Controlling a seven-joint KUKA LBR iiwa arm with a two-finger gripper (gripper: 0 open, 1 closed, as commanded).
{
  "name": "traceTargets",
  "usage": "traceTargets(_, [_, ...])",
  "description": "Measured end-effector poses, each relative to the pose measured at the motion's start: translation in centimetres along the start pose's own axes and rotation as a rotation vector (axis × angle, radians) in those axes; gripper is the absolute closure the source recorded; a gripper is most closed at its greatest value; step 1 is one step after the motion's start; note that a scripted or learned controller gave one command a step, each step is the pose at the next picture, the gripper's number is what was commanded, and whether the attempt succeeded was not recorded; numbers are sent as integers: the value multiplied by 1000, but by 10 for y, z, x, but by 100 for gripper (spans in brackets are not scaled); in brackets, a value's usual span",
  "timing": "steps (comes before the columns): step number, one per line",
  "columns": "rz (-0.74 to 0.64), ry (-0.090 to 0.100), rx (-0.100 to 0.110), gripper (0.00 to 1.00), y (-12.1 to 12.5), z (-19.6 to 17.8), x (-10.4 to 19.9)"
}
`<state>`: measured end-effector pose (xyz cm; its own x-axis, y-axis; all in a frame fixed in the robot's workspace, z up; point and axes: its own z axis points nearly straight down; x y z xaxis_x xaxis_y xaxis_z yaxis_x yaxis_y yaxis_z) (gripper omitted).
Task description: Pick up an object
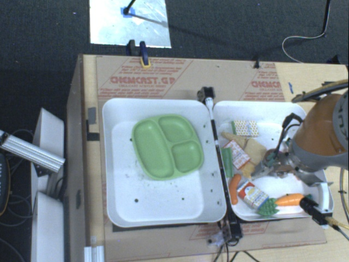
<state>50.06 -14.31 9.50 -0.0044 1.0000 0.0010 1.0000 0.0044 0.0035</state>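
- The metal two-finger gripper [268, 162] sits low in the cluttered right-hand white bin [272, 109]; whether it's apart or together, I cannot tell
- Toys crowd close; it could jam against the orange plastic carrot [289, 200] or red-and-white carton [251, 194]

Robotics lab. Evidence: a grey-and-orange arm [322, 135] reaching over a bench [163, 72] faced with protective board, two white bins [122, 201], loose cables [305, 37] on dark carpet, toy food.
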Motion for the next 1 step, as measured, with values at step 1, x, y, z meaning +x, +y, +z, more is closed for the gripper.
traceTargets(1, [1, -1, 1, 0, 66, 11, 23])
